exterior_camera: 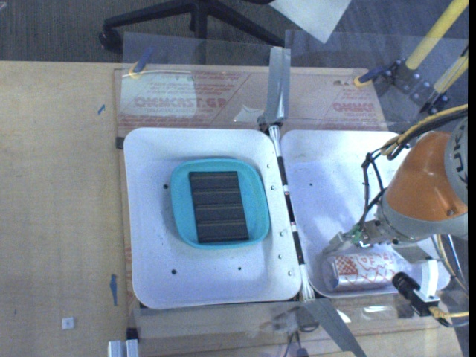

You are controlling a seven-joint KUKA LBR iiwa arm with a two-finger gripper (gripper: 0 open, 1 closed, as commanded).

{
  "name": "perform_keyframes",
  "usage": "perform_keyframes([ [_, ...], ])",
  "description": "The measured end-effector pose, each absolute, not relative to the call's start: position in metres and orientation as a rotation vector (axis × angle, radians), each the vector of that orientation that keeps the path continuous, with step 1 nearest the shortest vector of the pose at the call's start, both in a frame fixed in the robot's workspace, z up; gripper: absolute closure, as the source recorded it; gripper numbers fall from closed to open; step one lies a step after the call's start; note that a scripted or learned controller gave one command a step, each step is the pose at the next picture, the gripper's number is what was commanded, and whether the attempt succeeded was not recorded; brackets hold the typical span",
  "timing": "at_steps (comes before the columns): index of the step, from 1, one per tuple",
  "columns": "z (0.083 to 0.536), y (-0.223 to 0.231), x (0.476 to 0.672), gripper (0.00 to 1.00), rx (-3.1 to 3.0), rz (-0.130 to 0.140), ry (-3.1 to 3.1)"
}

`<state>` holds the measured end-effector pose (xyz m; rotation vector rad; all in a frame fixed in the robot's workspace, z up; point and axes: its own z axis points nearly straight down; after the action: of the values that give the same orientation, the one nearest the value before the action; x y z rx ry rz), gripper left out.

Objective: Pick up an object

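One can (364, 268) (patterned) beneath arm (425, 192).

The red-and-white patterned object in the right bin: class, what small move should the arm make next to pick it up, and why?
Probably a short descent straight onto the red-and-white patterned object. The gripper sits at its upper edge in the right bin, near that bin's front wall, and nothing is seen between the fingers. The teal tray lies far off in the left bin.

Wooden bench (52, 199) bears two white bins (149, 274).
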<state>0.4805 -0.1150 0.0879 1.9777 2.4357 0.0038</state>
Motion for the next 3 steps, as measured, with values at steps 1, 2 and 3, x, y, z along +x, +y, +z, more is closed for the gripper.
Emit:
perform_keyframes([
  [1,0.127,-0.135,0.479,0.00,1.990,0.000,2.429],
  [2,0.088,-0.098,0.481,0.00,1.816,0.004,2.554],
  [3,0.099,-0.098,0.483,1.00,1.816,0.009,2.548],
])
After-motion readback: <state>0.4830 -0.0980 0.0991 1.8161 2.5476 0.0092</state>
